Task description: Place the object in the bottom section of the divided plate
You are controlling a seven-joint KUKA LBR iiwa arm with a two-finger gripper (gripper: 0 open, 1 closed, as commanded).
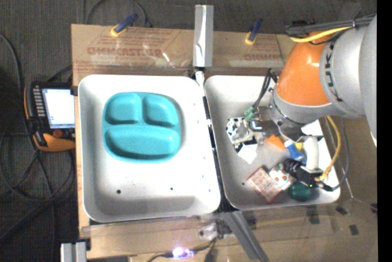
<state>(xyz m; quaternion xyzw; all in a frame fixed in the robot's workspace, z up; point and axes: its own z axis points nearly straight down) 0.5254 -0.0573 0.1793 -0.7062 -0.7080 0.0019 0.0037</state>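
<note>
Gripper [252, 127], its grasp impossible to judge, hangs low over cluttered right bin [228, 187]; teal divided plate [143, 126] sits in left bin [153, 196].

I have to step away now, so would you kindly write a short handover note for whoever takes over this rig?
Gripper: down in the right bin, over the pile of small things near a black-and-white spotted item; I cannot tell whether it has anything.
Divided plate: teal, in the left bin, all three sections bare.
Other things in the right bin: a checkered packet and a dark green ball.
Done: nothing placed yet.
Left: pick one object, carry it over, set it in the plate's bottom section.
</note>
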